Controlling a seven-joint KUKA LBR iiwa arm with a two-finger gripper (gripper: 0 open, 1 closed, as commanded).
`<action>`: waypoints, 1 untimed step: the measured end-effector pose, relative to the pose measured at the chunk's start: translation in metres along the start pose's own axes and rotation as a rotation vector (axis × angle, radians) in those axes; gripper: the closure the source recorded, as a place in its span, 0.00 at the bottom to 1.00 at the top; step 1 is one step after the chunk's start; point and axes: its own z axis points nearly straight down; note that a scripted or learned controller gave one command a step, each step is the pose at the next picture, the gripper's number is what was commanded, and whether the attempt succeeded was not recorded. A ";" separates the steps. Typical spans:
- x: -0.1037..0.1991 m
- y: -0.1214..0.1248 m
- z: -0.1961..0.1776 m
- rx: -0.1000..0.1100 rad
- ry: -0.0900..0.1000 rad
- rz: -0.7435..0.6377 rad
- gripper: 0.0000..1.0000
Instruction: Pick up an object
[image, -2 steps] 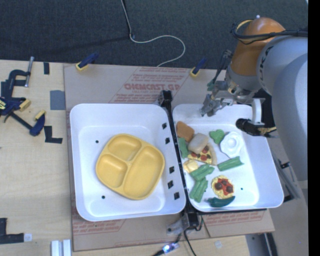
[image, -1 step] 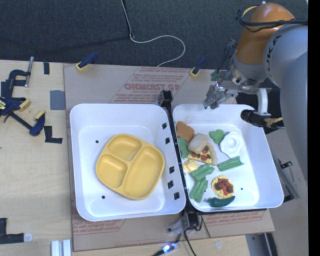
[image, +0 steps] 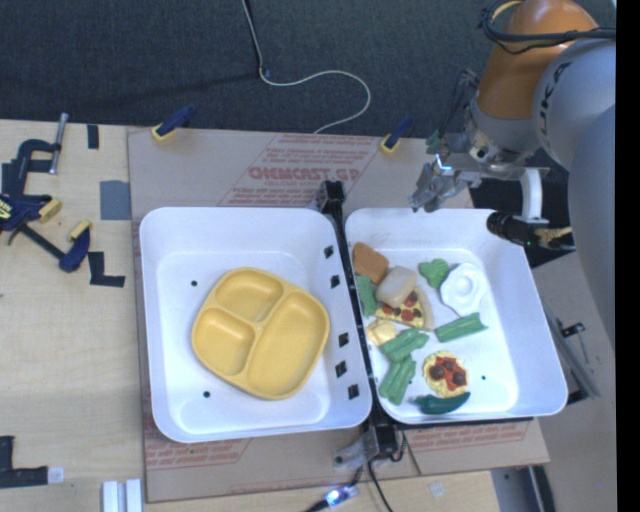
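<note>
Above the far rim of the right bin (image: 540, 300), the end effector (image: 432, 196) hangs with nothing between its fingers; how far they are parted cannot be told. Toy food lies untouched below it: a fried egg (image: 462, 287), a pizza slice (image: 405, 313), green beans (image: 403, 345). By the look of it, no pick has begun; descent, grasp and lift all remain. A yellow plate (image: 260, 332) sits in the left bin (image: 165, 300).

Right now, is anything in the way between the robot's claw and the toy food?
Nothing visible is. The gripper hangs above the right bin's far rim, and the toy food lies uncovered in that bin, piled close together, below and nearer the camera.
</note>
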 end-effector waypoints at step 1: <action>0.050 -0.033 0.002 0.004 0.000 -0.003 1.00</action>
